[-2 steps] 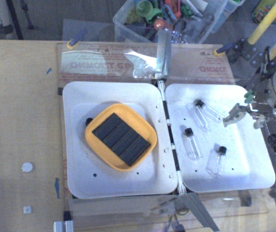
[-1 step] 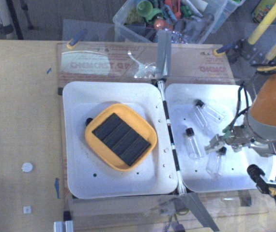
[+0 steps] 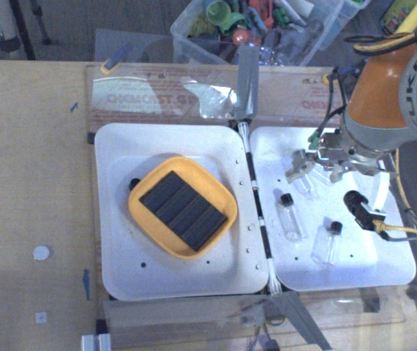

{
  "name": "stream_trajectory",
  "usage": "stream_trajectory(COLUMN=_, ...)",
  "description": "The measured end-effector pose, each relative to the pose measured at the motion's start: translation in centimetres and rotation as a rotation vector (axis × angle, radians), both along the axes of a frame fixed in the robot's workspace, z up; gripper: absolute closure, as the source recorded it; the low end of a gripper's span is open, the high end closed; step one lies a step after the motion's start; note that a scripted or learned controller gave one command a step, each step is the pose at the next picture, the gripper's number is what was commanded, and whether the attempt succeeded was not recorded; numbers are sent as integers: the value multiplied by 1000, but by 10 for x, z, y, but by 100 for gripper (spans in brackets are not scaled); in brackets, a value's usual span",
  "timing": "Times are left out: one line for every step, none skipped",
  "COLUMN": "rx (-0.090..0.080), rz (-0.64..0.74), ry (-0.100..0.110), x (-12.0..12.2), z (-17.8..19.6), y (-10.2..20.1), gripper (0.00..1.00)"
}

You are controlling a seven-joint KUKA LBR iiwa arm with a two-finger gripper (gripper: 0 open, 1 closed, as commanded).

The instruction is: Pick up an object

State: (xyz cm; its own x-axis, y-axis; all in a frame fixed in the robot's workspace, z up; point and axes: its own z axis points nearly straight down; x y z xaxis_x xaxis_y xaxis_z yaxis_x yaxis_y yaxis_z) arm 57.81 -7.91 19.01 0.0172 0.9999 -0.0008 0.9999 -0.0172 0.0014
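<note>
Clear vial (image 3: 290,216) with a black cap is lying in the right bin (image 3: 340,278), a little toward nine o'clock of that bin's middle, its cap pointing to twelve o'clock. A second vial (image 3: 325,243), also clear and black-capped, is lying near it at about four o'clock, apart from it, with its cap pointing to about one o'clock. A fainter clear shape (image 3: 305,185), possibly a third one, is lying at twelve o'clock of the first; it is too pale to tell for sure.

The gripper (image 3: 317,171) is hanging over the upper half of the same bin, at about one o'clock of the first vial. Its two silvery fingers are standing apart, splayed out toward eight and four o'clock. Whether the finger (image 3: 297,170) on the eight o'clock side is touching the faint shape just below it cannot be told. The grey arm with its orange band (image 3: 373,93) is reaching in from two o'clock.

In the left bin (image 3: 113,218) a yellow pad (image 3: 183,207) with a dark ribbed face is lying tilted across the middle, and a small black thing (image 3: 134,184) is peeking out at its ten o'clock edge. Beyond both bins, at twelve o'clock, a clear tub of coloured toys (image 3: 267,13) is sitting on the floor.
</note>
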Motion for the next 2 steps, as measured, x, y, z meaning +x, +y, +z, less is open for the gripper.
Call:
stream_trajectory(rx=-1, rz=21, ry=-4, x=35, z=-103, y=-54, gripper=0)
stream_trajectory(rx=-3, rz=24, ry=-8, x=36, z=-91, y=-53, gripper=100)
